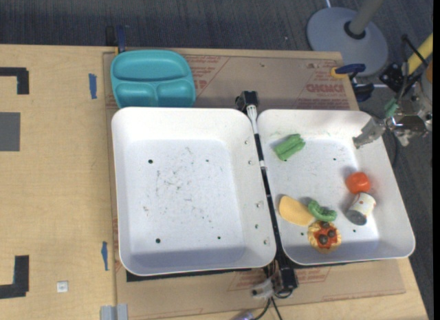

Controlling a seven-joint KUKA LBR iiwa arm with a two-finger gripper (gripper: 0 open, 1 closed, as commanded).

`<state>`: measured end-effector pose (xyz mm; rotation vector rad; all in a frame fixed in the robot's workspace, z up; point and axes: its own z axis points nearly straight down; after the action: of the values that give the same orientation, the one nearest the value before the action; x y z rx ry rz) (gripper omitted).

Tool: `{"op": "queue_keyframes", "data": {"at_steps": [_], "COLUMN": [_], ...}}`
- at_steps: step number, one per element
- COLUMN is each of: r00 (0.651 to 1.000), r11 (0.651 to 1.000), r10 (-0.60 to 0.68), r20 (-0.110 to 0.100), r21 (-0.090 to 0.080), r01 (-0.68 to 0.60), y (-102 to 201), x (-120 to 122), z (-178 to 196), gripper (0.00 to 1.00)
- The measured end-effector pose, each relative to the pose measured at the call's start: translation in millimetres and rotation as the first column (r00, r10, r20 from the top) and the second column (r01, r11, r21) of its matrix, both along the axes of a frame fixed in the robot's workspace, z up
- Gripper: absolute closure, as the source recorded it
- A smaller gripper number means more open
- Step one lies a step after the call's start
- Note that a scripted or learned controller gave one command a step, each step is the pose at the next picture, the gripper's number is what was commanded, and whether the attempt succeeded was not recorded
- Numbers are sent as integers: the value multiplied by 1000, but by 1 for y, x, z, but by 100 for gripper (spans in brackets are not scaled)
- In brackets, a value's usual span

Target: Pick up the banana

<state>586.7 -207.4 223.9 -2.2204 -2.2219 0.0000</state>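
Nearest, a round pizza-like toy point(324, 236) touches the smooth yellow banana point(294, 210) in the right white bin point(385, 174) — unlifted. At the far right rim the grey gripper point(368, 135) hovers — whether released or clenched, I cannot tell.

Teal tray point(152, 78) behind left bin point(130, 174)

Dark grey carpet point(206, 9) beyond a pale wooden bench point(55, 174); round grey stand base point(346, 36).

Banana point(294, 210) in right bin point(385, 243), near its left wall, left bin point(130, 174) alongside
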Motion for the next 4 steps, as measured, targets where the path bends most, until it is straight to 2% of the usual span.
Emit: {"op": "queue_keyframes", "data": {"at_steps": [1,2,3,4], "r00": [962,982,982,982], "r11": [962,982,982,982], "r10": [-272,-188,-189,-189], "r20": [-3,1,4,6], "r21": [1,2,1,1], "r01": [272,188,189,189], "y": [66,104,104,104], "x": [-62,-107,-106,-105], "z": [-99,-138,-128,-119], "gripper": [0,0,100,100]}}
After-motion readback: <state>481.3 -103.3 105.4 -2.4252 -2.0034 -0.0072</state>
